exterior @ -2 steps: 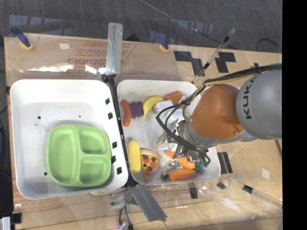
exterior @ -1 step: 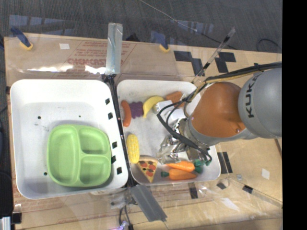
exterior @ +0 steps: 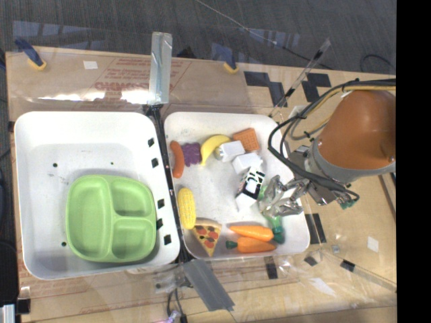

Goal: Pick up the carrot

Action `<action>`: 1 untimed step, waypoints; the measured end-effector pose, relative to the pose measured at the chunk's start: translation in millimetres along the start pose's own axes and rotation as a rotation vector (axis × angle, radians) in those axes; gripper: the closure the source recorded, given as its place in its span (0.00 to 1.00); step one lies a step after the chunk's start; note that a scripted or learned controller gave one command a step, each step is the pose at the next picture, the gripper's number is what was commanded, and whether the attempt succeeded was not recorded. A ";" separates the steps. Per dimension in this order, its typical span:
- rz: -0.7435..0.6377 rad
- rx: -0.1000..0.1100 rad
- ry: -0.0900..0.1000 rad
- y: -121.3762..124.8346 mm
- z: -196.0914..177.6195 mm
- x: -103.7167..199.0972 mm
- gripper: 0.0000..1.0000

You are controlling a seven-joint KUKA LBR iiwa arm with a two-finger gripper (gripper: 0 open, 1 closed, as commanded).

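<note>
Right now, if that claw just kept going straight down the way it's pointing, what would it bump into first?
Probably the upper carrot: the gripper hangs just above it and to its right, near the bin wall. Depth is hard to judge from above, so it might meet the bin floor beside the carrot instead.

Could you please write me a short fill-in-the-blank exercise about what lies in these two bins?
1. The green divided plate lies in the ____ bin.
2. The corn cob lies just above the slice of ____.
3. The banana lies beside the purple ____.
4. The gripper hovers just above the ____ bin's carrots.

Missing words: left; pizza; grapes; right
</note>
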State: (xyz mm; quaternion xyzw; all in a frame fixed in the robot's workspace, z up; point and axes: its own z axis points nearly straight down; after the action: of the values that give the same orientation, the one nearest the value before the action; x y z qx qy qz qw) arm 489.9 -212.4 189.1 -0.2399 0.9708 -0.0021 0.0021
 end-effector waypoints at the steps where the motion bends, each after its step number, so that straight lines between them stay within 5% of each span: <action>1: -0.002 -0.003 0.001 1.5 1.4 -0.5 0.00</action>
State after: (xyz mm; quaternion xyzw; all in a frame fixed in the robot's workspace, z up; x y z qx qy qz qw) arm 489.6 -210.8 187.6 -0.2408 0.9706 -0.0006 0.0011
